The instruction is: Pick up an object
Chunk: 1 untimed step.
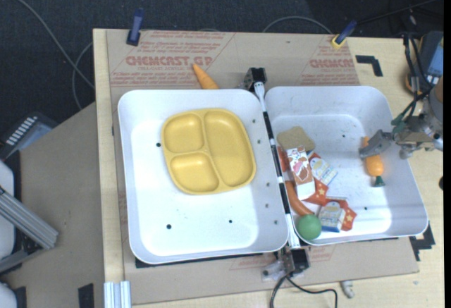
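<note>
The camera view shows a small orange piece [375, 165] lying near the right wall of the right bin [331, 106], well apart from the pile of packets [315, 183], the carrot [294, 195] and the green ball [308, 227] by the divider; we judge it light, stiff and a little slick, best pinched across its narrow middle. The gripper [372, 146] hangs at the bin's right side just above the orange piece, and we cannot tell how far it is open or whether it touches the piece at all.
</note>
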Each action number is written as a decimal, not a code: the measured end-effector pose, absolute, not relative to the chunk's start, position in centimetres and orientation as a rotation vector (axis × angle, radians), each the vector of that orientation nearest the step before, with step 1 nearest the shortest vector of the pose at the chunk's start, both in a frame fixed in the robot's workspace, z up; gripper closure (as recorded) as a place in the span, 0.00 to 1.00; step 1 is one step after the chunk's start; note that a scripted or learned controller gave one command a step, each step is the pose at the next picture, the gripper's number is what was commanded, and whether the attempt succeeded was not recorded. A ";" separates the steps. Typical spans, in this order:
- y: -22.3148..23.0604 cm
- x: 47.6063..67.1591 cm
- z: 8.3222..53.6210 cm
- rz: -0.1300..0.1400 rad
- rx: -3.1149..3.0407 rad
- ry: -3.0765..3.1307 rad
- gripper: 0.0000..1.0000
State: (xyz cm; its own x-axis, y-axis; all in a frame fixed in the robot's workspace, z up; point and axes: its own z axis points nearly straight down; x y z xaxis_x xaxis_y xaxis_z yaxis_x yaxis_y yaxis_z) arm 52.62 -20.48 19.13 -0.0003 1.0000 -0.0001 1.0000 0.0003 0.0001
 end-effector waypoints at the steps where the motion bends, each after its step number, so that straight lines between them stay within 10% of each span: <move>1: -21.6 55.1 8.5 0.007 2.220 2.229 0.00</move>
